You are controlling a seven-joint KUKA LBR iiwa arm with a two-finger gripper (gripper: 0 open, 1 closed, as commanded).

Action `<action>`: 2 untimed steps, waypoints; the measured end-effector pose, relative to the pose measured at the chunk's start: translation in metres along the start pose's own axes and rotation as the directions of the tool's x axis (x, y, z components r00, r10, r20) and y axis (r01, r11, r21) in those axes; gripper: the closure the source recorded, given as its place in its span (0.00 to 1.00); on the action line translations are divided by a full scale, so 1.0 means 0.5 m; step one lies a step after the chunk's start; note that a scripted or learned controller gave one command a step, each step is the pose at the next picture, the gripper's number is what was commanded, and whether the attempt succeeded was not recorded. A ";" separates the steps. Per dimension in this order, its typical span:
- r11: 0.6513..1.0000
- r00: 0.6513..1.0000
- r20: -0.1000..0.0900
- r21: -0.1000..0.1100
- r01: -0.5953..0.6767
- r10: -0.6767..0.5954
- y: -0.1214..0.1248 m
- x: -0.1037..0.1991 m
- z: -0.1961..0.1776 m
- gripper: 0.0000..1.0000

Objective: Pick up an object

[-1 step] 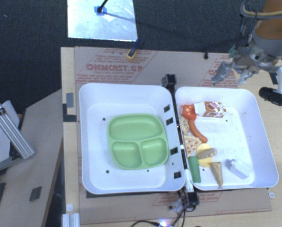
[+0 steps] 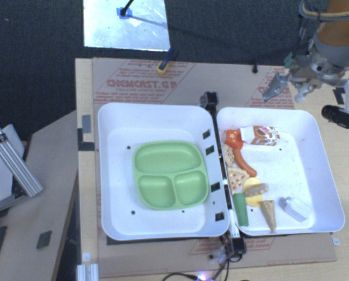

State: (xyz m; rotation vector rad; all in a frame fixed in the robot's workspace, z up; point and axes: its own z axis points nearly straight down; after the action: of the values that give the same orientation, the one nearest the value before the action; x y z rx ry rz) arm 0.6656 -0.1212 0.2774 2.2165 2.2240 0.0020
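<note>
Dark carpet surrounds your counter (image 2: 86, 157), and a printed cardboard sheet (image 2: 142, 81) lies under two white bins. Your left bin (image 2: 113, 122) carries a green divided tray (image 2: 167, 174), three compartments, nothing in them as far as I can see. Your right bin (image 2: 318, 151) has the pickings, crowded along its left wall: a small carton (image 2: 264, 135) with red-brown print, an orange carrot-like piece (image 2: 243, 161), a waffle-patterned piece (image 2: 238, 177), a green stick (image 2: 240, 209), a cone (image 2: 269, 213), and a pale little bottle (image 2: 294, 208) lying well apart toward the lower right.

Now the arm: your pincer (image 2: 290, 88) hovers beyond the right bin's far rim, above the cardboard, fingers spread, nothing between them. So I'd call the task barely begun, with every object resting in the bin, none lifted. You've got the approach, the descent, the grasp and the lift all ahead.

Writing? Red lettering on the cardboard near the far edge, too blurred for me to read confidently. The carton's label is too small to make out.
</note>
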 end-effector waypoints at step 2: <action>1.000 1.000 0.000 0.003 -0.002 0.002 -0.009 -0.018 0.177 0.00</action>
State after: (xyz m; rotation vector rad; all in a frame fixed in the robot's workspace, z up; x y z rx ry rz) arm 0.6613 -0.1304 0.1890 2.2203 2.2228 -0.0019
